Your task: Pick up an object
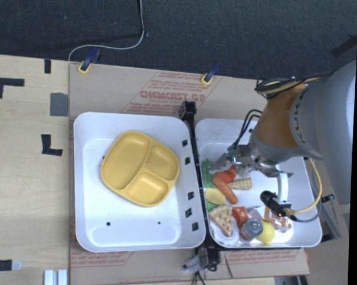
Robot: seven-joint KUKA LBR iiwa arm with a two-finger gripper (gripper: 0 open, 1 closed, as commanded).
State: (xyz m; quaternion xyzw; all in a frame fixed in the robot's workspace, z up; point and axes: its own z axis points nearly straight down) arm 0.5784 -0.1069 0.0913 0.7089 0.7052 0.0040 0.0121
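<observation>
The right bin (226, 130) holds a pile of toy food: an orange carrot-like piece (225, 194), a red piece (225, 176), a green piece (207, 173), a yellow piece (214, 196), a pizza-like wedge (222, 218), a cracker-like piece (241, 184), a red block (239, 215), a grey round piece (251, 229) and a yellow ball (266, 233). My gripper (235, 160) hangs low over the pile's upper left, just above the red piece. The arm's wrist (280, 123) covers the bin's upper right part.
The left bin (86, 170) bears a yellow sectioned plate (140, 167), tilted in its upper middle. A black divider (191, 169) runs between the bins. Cables (313, 201) loop off the arm over the right bin's right side. Cardboard (163, 91) lies under both bins.
</observation>
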